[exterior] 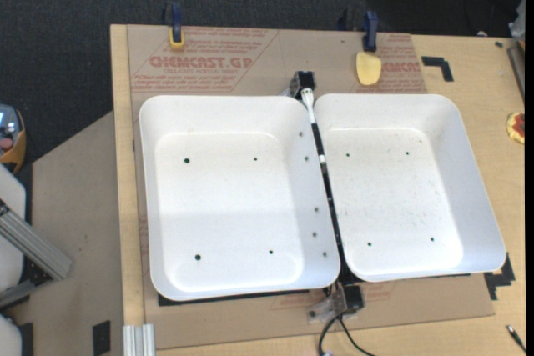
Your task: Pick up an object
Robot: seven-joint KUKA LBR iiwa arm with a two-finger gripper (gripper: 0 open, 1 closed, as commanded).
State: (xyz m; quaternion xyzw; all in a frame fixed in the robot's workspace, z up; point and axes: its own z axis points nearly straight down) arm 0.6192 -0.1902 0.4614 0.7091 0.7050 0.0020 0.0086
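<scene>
Floor: dark carpet around the bench (pixel 250 54), a brown printed board.
Left bin (pixel 167 204): white, shallow, touching its neighbour.
Right bin (pixel 467 204): white, shallow.
Clamps: blue-yellow clamp (pixel 174 22) and yellow-tipped clamp (pixel 368 62) on the far edge.
Cable (pixel 321 171): black, along the seam between bins.

Small pale-yellow object (pixel 368 68), rounded, lying flat; just beyond the right bin (pixel 467 171) at its far rim.
</scene>
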